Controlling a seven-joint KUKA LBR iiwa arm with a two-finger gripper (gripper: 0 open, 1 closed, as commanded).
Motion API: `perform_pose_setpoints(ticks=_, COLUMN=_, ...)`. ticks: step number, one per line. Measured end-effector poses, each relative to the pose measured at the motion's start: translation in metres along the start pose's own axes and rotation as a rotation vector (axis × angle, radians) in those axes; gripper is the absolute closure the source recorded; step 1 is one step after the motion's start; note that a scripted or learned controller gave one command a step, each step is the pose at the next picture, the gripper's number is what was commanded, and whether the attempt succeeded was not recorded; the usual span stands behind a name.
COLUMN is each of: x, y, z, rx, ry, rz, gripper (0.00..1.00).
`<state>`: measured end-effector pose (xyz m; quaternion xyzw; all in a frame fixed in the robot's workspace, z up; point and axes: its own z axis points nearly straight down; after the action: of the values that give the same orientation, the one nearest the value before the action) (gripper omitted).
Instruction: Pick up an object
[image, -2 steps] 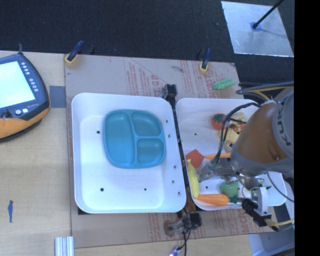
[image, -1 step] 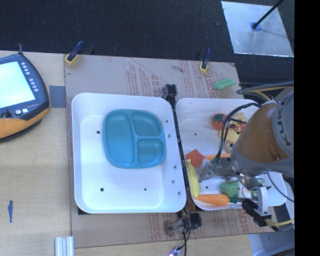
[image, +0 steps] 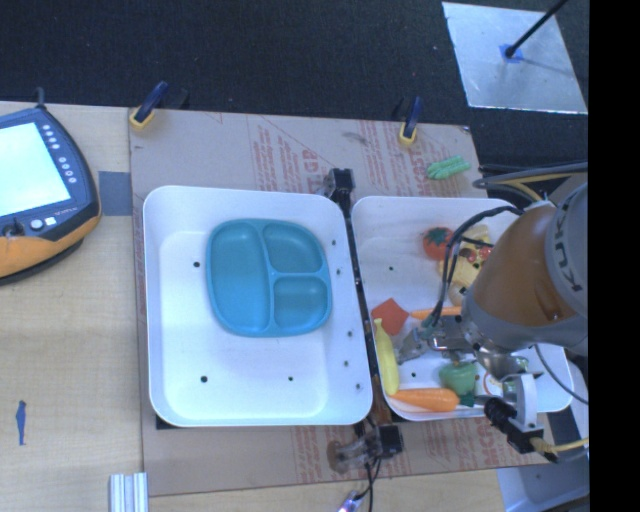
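Bench (image: 70, 340) light wood, cardboard sheet (image: 300, 150) under bins, black carpet (image: 250, 50) beyond; jaws' state unclear.

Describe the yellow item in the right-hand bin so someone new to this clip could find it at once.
Take the right bin of the two white bins. Along its left wall, beside the divider, lies a banana, lengthwise. It is the one long yellow piece, with a red block above it and a carrot at its lower end.

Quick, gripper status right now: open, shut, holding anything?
Gripper: low in the right bin by the green toy; open or shut cannot be told, no grasp visible.
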<state>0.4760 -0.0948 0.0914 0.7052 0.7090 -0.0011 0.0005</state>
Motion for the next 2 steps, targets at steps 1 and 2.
perform_pose_setpoints(ticks=1, x=-0.0008, y=0.0006, z=-0.0102, rx=0.000, ry=-0.001, rz=-0.004, gripper=1.00)
perform_pose_setpoints(ticks=2, x=-0.0008, y=0.0003, z=-0.0098, rx=0.001, ry=-0.002, rz=-0.006, gripper=0.00)
